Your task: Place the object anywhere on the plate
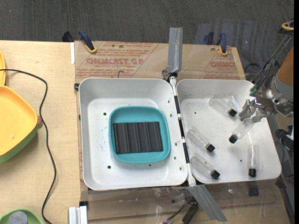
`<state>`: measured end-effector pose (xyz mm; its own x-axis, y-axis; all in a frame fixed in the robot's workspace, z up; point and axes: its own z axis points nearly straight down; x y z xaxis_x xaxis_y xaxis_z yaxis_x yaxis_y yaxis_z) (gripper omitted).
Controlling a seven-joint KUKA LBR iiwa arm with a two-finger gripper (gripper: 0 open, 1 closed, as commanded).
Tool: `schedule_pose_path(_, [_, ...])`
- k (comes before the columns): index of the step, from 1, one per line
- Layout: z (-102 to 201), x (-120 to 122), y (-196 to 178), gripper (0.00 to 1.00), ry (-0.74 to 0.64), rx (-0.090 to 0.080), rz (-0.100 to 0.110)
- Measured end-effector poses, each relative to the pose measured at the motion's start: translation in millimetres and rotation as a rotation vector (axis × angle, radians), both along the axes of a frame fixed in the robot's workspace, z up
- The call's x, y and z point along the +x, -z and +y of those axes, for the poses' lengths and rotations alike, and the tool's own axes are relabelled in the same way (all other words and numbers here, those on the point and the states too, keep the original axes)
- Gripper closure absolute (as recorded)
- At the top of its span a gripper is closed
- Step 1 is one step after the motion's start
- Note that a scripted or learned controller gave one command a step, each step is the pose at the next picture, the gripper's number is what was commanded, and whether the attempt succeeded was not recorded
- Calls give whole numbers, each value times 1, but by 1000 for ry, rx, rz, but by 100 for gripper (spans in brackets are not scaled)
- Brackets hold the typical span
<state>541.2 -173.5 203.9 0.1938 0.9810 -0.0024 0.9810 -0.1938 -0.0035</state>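
Note:
A teal plate (pixel 138 134) with a dark ribbed centre lies in the left bin (pixel 93 139). Several clear vials with black caps lie scattered in the right bin (pixel 266 171): one at the back (pixel 220 104), one at mid-right (pixel 240 131), one near the divider (pixel 200 139), one at the front (pixel 204 166) and one at the front right (pixel 252 157). My gripper (pixel 248 111) hangs over the right bin's right side, just above the upper end of the mid-right vial. Nothing shows held in it.
A ridge (pixel 180 120) where the two bin rims meet separates the bins. Yellow and green dishes (pixel 14 125) sit at the far left of the bench, with a black cable (pixel 46 125) running past them. Cardboard (pixel 121 59) lies behind the bins.

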Motion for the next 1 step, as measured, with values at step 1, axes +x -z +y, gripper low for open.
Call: schedule_pose_path(1, [0, 0, 0, 0, 0, 0, 0])
